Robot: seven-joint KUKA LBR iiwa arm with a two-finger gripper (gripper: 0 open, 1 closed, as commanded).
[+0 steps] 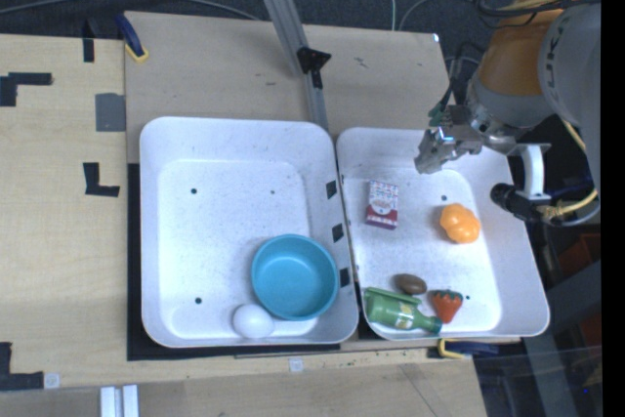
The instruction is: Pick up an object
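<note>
My gripper (431, 157) hangs over the far part of the right bin (391, 144), with nothing visible between its tips. In that bin lie a red and white carton (382, 204), an orange fruit (459, 224), a small brown object (411, 284), a green bottle (399, 312) and a red strawberry-like toy (447, 305). The carton lies in front of the gripper and to its left, and the orange fruit lies in front and slightly right; both are apart from it.
The left bin (176, 151) holds a blue bowl (293, 276) and a white ball (253, 319) near its front wall. A grey pole (283, 5) slants across the bench behind the bins. Cables loop at the back.
</note>
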